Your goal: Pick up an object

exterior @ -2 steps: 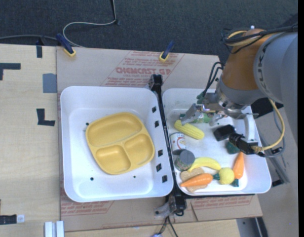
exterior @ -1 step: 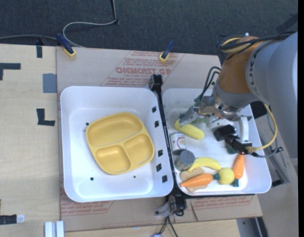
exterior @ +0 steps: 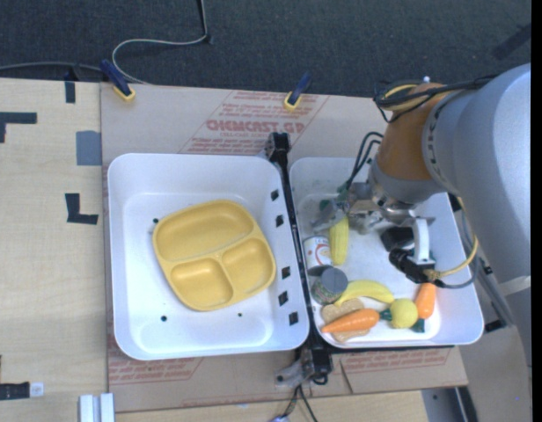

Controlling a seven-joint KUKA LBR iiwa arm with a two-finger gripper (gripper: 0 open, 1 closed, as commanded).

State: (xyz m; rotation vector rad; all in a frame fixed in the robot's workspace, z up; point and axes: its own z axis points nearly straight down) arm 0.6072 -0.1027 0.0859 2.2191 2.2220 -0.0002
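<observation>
tool (exterior: 339, 207) touching corn cob (exterior: 339, 241)

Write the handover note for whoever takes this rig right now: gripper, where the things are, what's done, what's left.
Gripper: low in the right bin, at the top of a yellow corn cob; whether it is open or shut cannot be told.
Things: right bin also holds a banana, two carrots, a lemon, a grey disc and a small can. Left bin holds a yellow divided plate.
Done: nothing visibly lifted.
Left: grasp and raise one object.
</observation>
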